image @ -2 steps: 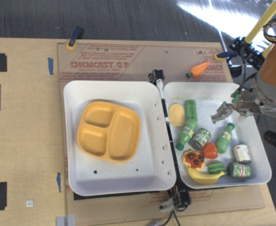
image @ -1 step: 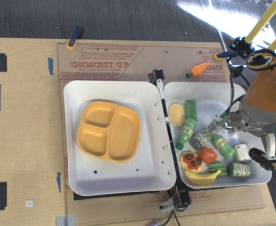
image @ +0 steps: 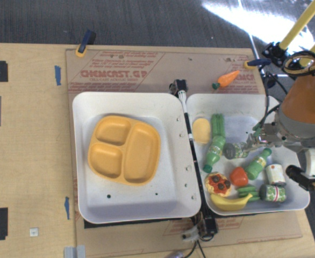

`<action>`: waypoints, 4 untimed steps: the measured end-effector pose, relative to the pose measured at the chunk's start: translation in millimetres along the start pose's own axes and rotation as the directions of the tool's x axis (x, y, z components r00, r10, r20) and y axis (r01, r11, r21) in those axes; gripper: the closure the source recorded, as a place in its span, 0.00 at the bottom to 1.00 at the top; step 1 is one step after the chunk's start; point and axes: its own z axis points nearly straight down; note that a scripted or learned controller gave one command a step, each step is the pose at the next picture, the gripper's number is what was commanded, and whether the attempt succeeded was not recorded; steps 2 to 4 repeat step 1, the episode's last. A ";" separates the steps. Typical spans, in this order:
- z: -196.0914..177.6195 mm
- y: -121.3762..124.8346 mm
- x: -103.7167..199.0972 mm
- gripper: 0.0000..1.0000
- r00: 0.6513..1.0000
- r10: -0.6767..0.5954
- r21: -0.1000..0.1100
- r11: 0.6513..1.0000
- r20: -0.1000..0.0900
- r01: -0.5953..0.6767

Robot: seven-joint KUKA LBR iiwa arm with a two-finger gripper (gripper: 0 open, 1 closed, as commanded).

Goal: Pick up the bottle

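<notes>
Camera view: tan tabletop (image: 28, 160) on dark carpet, sunlit upper right. Green bottle (image: 214, 149) lies in the right bin (image: 238, 104); end effector (image: 254, 140) apparently just right of it, grip unclear.

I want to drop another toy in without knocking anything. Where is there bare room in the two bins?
Left bin: a bare white margin surrounds the yellow divided tray, widest along its near edge. Right bin: only the far corner behind the gripper; the near half is crowded with toys.

A robotics lab, by its look; two white bins (image: 82, 144) sit on a cardboard-covered worktop (image: 120, 69) held by clamps (image: 85, 41). Blue tape marks (image: 57, 75) dot the surface; toy food (image: 230, 200) fills one bin.
</notes>
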 end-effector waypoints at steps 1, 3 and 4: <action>-144.0 -55.2 47.4 1.00 0.982 0.190 0.024 0.982 0.006 -0.190; -144.0 -55.2 47.4 1.00 0.982 0.190 0.024 0.982 0.006 -0.190; -144.0 -55.2 47.4 1.00 0.982 0.190 0.024 0.982 0.006 -0.190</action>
